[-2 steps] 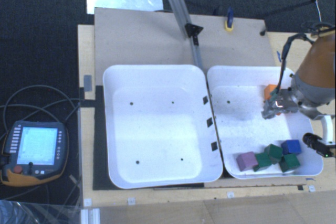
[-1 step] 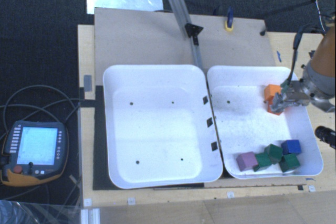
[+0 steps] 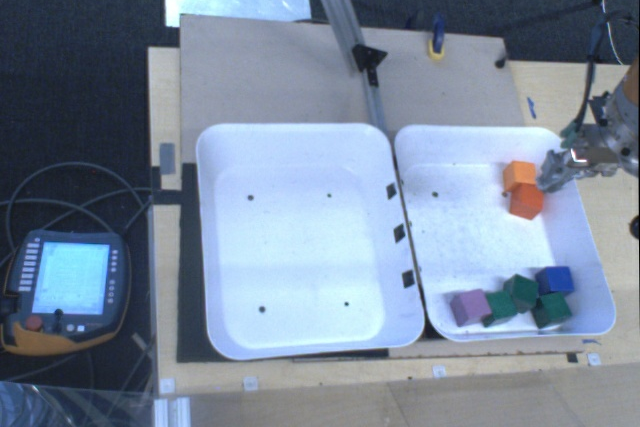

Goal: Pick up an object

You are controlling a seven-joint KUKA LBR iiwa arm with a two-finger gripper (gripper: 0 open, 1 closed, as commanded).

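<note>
here the left bin (image 3: 300, 245) lies well to the tool's left. just left of the tool (image 3: 553, 177), touching it, sit two orange blocks (image 3: 522, 188), the likely target. below it cluster the pink, green and blue blocks (image 3: 512, 300). its grip state i cannot tell.

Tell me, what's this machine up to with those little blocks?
A robot arm reaches in from the right, its tool down in the right bin beside two orange blocks. It is trying to pick one up. A pink block, green blocks and a blue block sit clustered at the near edge.
</note>
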